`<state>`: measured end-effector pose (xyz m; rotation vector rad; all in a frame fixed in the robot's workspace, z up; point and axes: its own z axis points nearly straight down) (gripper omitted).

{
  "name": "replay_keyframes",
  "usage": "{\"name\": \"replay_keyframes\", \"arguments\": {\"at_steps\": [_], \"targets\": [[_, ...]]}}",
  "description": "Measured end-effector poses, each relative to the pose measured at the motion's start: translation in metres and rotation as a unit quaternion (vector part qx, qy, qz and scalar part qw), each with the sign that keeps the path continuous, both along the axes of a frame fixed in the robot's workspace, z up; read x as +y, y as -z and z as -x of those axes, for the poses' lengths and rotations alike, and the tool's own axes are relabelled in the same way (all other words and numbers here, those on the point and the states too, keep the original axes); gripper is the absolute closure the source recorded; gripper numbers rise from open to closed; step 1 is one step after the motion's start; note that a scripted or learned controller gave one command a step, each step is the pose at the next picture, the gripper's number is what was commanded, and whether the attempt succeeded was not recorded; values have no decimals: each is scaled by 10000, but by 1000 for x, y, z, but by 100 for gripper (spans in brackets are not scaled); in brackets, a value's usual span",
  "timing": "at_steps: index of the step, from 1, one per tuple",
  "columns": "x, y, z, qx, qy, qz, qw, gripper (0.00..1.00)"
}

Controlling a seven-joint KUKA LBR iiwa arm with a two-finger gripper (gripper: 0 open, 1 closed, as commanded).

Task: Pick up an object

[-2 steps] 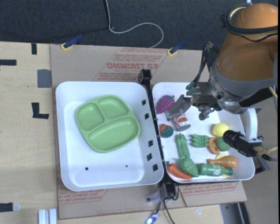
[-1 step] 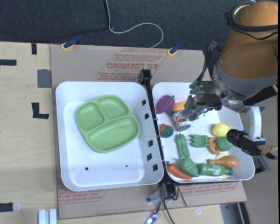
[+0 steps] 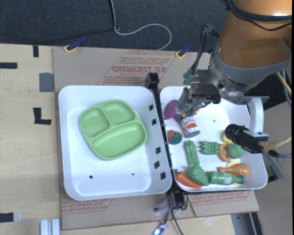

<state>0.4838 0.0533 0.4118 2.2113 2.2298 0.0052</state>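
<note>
The left bin sits toward the left edge of the surface and carries a green divided plate, lying flat near its middle; judging by its lone position, it serves as a drop-off place rather than something to pick.

The right bin lies just beside it, their walls meeting along a dark clipped seam. Here the small toys are heaped, mostly toward the near edge of the surface: a purple piece at the far left corner of this bin, a small red-and-white can, a round teal and orange toy, a green pickle-like piece, a toy carrot and a green bottle along the near wall.

The claw hangs low over the far left part of the right bin, reaching in from the right. Whether it is spread or closed I cannot tell. The can lies just beside it toward the near side, tilted, seemingly the likeliest target, with the purple piece close on the left.
</note>
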Motion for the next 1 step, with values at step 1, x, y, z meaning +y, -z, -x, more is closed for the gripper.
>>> {"name": "replay_keyframes", "arguments": {"at_steps": [1], "targets": [[-3,-7,0,29,26,15,10000,100]]}}
